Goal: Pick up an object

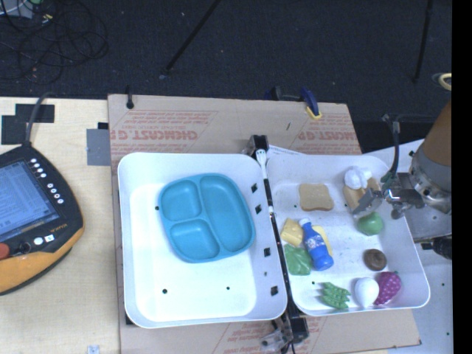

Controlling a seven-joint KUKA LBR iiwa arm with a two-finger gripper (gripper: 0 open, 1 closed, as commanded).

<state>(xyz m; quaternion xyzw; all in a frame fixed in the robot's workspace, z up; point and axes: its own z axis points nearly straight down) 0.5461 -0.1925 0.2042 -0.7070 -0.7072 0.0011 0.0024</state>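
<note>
My gripper (382, 203) hangs over the right part of the right bin (413, 268), open, with nothing between its fingers. A green ball (370, 224) lies just below and to the left of it. A tan piece (354, 195) and a white lump (356, 177) sit close on its left. Further left lie a slice of toast (316, 196), a yellow item (292, 232), a blue bottle (318, 246) and a green pepper (297, 260). Along the bin's near side are a brown round thing (375, 259), purple grapes (389, 287), a white egg (365, 291) and a green leafy item (334, 296).
The left bin (140, 271) holds a blue divided plate (206, 217). A control pendant (29, 212) lies on the bench at far left. The raised divider (269, 227) between the bins carries black clips. The arm's grey body (435, 175) stands over the right bin's far right edge.
</note>
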